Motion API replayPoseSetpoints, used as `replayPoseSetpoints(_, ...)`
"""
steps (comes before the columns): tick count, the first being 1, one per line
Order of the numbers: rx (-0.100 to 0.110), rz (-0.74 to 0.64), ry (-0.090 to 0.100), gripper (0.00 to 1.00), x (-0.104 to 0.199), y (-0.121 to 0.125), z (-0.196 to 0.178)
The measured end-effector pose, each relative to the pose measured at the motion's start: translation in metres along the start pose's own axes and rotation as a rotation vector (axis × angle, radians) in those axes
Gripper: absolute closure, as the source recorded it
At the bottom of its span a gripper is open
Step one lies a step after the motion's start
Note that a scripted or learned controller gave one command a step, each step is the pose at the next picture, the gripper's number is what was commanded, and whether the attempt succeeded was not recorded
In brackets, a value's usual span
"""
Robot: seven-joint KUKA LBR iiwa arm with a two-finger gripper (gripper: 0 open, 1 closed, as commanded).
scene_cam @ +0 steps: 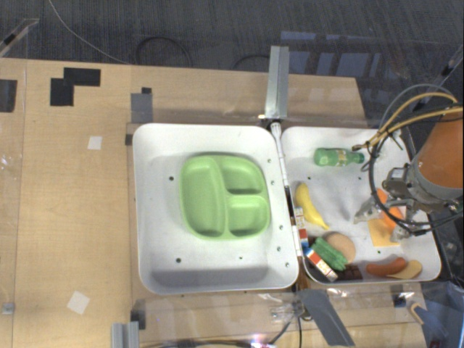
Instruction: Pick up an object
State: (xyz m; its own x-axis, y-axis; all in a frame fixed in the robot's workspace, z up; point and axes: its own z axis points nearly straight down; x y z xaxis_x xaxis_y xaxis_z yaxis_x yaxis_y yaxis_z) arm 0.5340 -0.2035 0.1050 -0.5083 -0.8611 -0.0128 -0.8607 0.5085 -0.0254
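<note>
My gripper [382, 220] hangs low over the right side of the right bin [341, 140], below the orange band of the arm [442, 154]. Directly under it lie an orange piece [384, 198] and a flat yellow slab [382, 234]; whether either is held cannot be made out. A green bottle [337, 156] lies at the back of this bin, and a yellow banana [310, 206] sits at its left. A tan round object [341, 245], a green piece [330, 254], small coloured blocks [317, 258] and a reddish sausage [391, 267] crowd the front.
The left bin [156, 267] holds a light green divided plate [223, 196]. A metal divider [276, 85] rises between the bins at the back. Cables [395, 118] loop above the right bin near the arm.
</note>
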Motion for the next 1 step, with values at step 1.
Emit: replayPoseSetpoints(1, -0.012, 0.085, 0.008, 0.00, 0.0059, 0.0061, 0.0139)
